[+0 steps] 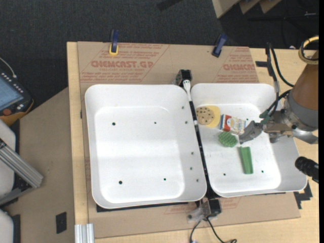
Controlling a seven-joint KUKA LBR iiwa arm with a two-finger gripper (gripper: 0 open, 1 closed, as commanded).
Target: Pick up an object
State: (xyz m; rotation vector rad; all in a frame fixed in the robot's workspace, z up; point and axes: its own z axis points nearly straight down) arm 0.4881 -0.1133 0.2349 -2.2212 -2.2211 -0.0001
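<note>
You've got 4 objects in the right bin [263,184]: a tan perforated disc [205,115] on a yellow piece, a red-white-blue packet [233,123] beside it, a round green knobbly piece [227,139], and a green bar [246,160] lying flat nearer the front.

"CHEMCAST GP" in red print on the cardboard sheet [152,59], repeated partly at its right

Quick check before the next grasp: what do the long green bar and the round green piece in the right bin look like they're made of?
The long green rectangular bar looks like matte plastic or foam: flat, even colour, no glare. The round dark-green textured piece looks like bumpy moulded plastic or rubber, since its surface appears dotted. Neither is certain at this resolution. Both lie in the shallow white right bin, apparently glossy plastic.
</note>
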